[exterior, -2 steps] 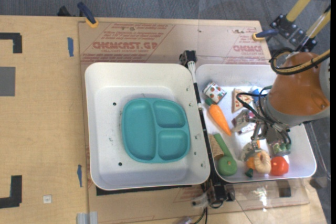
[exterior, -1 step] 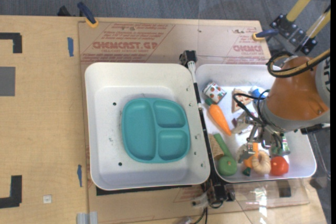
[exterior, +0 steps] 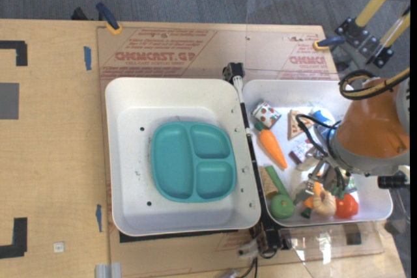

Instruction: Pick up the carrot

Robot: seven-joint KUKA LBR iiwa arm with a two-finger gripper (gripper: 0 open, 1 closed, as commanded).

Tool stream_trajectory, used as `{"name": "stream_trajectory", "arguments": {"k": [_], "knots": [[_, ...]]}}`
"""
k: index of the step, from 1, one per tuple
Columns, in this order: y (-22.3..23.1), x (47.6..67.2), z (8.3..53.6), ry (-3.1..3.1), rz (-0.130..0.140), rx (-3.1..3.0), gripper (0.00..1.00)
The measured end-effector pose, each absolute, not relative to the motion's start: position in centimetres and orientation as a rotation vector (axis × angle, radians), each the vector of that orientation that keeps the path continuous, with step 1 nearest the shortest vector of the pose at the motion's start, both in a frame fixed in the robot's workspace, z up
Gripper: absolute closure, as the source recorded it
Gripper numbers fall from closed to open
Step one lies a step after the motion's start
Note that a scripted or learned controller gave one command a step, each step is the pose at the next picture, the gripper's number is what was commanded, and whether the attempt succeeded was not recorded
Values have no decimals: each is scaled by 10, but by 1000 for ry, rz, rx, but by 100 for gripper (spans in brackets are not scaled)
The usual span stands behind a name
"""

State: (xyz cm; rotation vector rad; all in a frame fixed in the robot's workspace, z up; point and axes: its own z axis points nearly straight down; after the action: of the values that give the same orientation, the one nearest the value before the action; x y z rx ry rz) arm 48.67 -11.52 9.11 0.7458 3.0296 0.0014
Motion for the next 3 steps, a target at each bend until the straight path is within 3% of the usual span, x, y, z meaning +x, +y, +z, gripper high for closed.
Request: {"name": "stream_trajectory", "arguments": {"k": [1, 2, 3], "knots": [[-103, 485, 91, 2773, 6, 1437, 0], [-102, 488, 103, 2767, 10, 1429, 100], [-36, 481, 185, 2418, 5, 2002, 100]]}}
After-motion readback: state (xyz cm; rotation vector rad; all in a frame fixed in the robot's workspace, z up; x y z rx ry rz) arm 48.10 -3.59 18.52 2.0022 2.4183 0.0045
